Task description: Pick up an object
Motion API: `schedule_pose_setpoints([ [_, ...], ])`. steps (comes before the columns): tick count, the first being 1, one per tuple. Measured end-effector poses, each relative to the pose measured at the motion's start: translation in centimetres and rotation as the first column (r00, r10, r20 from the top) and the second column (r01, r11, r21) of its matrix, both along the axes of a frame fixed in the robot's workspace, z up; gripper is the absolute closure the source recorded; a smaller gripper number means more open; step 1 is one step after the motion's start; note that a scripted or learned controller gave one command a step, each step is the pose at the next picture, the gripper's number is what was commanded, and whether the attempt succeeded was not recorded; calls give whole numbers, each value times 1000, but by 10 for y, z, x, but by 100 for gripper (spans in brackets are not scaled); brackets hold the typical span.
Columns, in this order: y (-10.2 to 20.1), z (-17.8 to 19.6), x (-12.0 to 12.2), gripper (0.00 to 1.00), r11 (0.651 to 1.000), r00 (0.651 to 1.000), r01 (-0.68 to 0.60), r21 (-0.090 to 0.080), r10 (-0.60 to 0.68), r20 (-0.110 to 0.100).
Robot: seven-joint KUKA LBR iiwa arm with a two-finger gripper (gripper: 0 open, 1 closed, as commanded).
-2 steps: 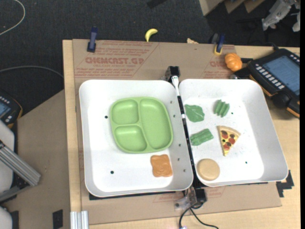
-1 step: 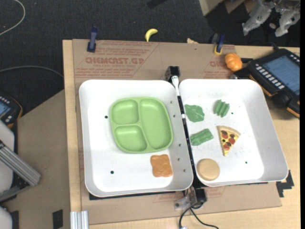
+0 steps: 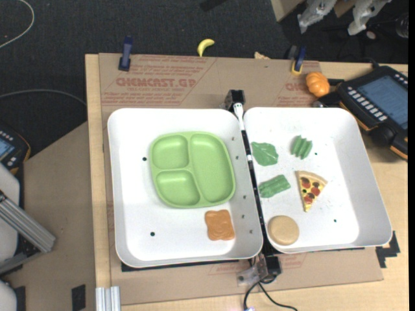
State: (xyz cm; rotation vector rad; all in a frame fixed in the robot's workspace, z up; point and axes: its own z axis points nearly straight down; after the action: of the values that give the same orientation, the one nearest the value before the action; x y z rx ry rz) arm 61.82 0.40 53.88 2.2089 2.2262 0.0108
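On the cardboard bench (image 3: pixel 162 83), the open, empty gripper (image 3: pixel 337 8) hangs far right. No pick has begun; next it must descend onto the triangular pizza-slice toy (image 3: pixel 310 189) in the right white bin (image 3: pixel 350 125).

The flat brown cardboard sheet (image 3: pixel 194 76) under the two bins carries red printed lettering toward twelve o'clock, reading roughly "CHEMCAST GP". Smaller red lines around it, and a second red print nearer one o'clock, are too blurred to read.
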Motion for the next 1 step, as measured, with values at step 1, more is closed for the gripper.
schedule_pose_setpoints([
  [1, 79, -10, -36, 0, 1000, 1000, -1, 1, 1, -12],
])
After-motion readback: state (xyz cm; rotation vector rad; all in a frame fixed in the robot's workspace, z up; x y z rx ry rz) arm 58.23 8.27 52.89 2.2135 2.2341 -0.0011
